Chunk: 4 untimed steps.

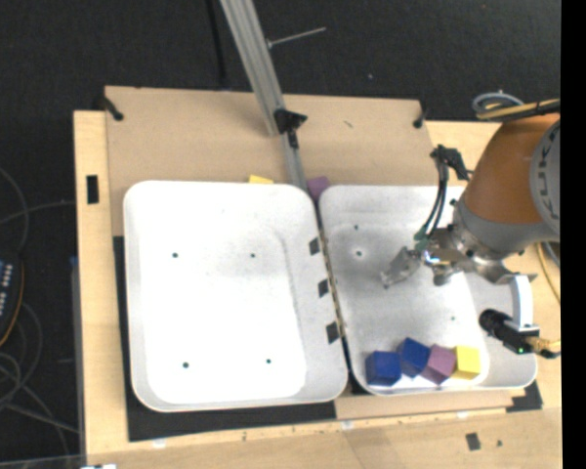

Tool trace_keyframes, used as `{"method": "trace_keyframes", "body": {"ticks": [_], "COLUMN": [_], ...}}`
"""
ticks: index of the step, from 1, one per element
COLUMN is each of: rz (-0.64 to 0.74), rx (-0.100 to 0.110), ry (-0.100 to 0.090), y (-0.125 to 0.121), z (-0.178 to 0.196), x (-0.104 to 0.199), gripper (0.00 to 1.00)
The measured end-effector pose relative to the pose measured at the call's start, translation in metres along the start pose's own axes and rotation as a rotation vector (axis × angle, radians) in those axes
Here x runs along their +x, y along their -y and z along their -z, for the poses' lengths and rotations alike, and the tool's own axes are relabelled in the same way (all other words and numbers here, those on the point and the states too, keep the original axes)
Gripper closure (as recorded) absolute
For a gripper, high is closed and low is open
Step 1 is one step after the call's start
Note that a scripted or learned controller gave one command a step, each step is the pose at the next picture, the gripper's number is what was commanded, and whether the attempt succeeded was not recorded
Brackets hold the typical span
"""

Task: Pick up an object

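Along the near edge of the right bin (371, 213) lies a row of small blocks: a blue block (383, 367), a second blue block (414, 356), a purple block (438, 362) and a yellow block (468, 362). My gripper (410, 266) hangs over the middle of that bin, well behind the row of blocks. Its fingers (396, 272) point left, and nothing shows between them. The grey and orange arm (513, 193) reaches in from the right.
The left bin (220, 291) lies beside the right one. A yellow piece (261, 179) and a purple piece (318, 186) sit just behind the bins' far rims. A slanted metal rail (259, 57) rises from the back of the bench.
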<state>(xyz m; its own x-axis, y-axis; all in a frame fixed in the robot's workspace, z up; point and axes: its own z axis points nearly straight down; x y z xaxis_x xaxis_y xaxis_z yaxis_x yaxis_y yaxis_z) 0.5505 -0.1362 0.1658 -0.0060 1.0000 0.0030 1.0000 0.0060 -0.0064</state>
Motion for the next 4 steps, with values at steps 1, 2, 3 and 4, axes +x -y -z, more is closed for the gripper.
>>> {"method": "trace_keyframes", "body": {"ticks": [1,2,3,4], "rz": [-0.001,-0.009,-0.014,-0.017], "rx": [-0.002,-0.012,-0.017,-0.023], "ry": [0.001,0.005,0.007,0.009], "y": [-0.005,-0.007,-0.008,-0.009], "z": [-0.045,-0.031,-0.021,-0.01], "x": [0.039,0.035,0.033,0.031], "gripper": [0.0,1.0,1.0,1.0]}}
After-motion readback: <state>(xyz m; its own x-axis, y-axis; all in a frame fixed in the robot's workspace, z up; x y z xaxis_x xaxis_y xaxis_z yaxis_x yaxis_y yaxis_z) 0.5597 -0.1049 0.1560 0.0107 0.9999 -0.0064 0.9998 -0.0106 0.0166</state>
